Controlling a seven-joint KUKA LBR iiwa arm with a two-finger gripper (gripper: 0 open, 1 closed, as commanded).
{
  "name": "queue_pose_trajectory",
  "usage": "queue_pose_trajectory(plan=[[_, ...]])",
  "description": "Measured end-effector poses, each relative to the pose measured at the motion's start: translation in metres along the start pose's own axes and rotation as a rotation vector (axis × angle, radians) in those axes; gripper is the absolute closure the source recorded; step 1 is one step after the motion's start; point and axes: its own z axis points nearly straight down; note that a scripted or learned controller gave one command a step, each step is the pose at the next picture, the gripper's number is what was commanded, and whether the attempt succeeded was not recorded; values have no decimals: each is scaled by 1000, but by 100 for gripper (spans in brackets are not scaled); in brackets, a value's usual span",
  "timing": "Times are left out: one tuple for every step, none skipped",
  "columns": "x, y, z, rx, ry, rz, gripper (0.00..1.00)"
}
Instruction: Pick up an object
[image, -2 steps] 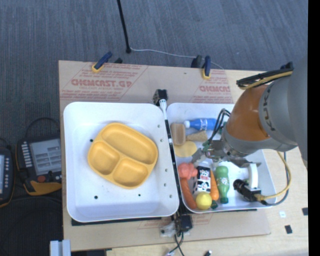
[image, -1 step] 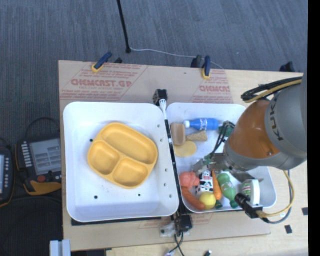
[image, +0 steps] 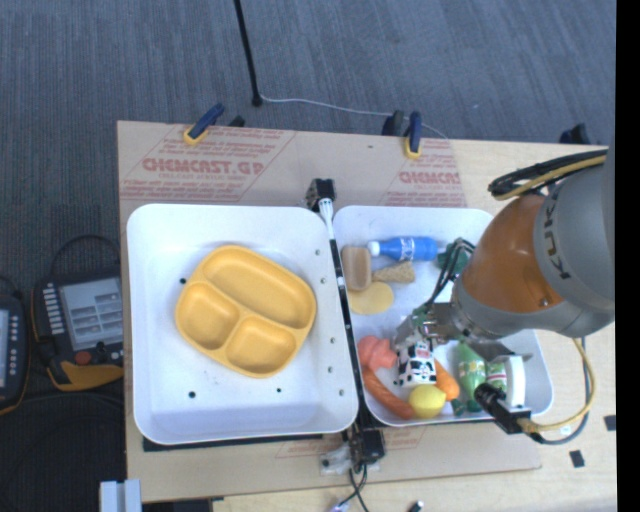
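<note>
Where the claw (image: 418, 345) hangs over a black-and-white cow toy (image: 417, 370), its grip cannot be told; the arm (image: 530, 265) hides much of the right bin (image: 440, 213).

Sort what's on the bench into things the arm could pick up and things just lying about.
For the job:
gripper above the right white bin
black-and-white cow toy
yellow lemon
orange carrot
blue and white bottle

Lying about:
yellow three-compartment plate in the left white bin
blue and yellow clamps

Grey arm (image: 590, 250) (orange band, yellow cable)
</note>
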Motion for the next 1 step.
queue_pose_trajectory(plan=[[39, -2, -101, 44, 15, -2, 100]])
